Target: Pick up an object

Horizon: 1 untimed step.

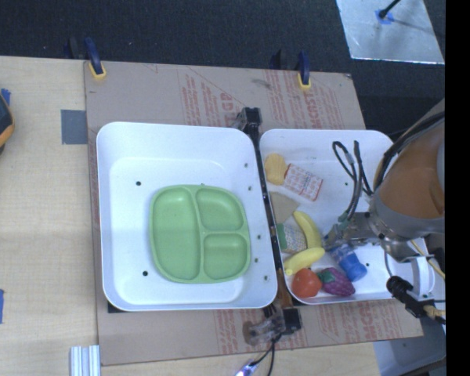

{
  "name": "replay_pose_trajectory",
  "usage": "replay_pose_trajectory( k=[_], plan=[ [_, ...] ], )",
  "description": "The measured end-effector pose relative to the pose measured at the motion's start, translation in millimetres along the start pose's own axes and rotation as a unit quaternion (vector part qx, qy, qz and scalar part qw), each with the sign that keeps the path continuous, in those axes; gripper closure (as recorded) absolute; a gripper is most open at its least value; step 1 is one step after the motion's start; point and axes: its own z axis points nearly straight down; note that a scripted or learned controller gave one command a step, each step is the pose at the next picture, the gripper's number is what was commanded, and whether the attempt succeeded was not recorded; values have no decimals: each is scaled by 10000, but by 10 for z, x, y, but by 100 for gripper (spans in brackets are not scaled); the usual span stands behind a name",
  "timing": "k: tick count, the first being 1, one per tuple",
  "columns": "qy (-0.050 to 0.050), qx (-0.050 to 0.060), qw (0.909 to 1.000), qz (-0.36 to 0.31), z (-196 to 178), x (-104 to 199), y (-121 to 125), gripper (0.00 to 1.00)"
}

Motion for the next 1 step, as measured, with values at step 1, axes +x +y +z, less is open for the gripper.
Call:
replay_pose_trajectory(
  k=[1],
  plan=[
    [4,-3,10000,8,-1006,924,511,100]
  ],
)
